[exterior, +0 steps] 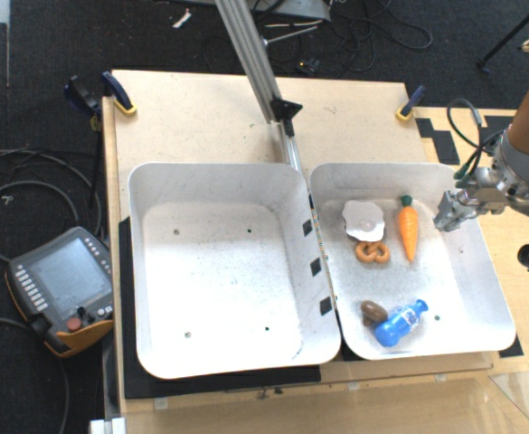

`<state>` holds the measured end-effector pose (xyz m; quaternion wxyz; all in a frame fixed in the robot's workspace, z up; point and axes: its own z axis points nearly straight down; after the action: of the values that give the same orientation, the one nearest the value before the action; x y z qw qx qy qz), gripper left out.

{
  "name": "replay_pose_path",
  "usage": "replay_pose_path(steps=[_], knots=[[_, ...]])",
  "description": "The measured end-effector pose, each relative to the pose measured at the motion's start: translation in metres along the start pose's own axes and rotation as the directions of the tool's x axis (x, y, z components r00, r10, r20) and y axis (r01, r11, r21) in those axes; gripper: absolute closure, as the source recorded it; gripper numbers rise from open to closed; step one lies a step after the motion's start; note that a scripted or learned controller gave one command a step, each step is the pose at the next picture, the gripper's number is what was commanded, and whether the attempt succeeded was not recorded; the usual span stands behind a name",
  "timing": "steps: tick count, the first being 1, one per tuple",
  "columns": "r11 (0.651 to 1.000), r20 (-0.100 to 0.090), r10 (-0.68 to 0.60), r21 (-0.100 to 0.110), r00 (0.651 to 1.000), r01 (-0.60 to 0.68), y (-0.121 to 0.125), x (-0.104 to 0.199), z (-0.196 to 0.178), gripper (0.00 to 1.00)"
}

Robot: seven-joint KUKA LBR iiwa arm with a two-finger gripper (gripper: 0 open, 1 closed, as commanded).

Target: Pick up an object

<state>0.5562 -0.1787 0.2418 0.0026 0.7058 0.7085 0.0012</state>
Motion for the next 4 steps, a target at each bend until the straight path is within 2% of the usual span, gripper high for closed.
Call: replay_pose_path(steps=[1,2,3,4], knots=[[1.0,-0.004,-0.004,0.006,1.0,0.004,-0.01,0.056,-0.006,1.0],[1.0,-0.004,-0.004,0.006,1.0,0.004,-0.008,0.108,0.006,1.0],[1.0,-0.004,-0.005,0.005,1.0,0.005,-0.014,0.162,-0.003,1.0],[1.0,-0.004,-0.004,0.008,1.0,0.004,-0.016,0.211,0.01,1.0]])
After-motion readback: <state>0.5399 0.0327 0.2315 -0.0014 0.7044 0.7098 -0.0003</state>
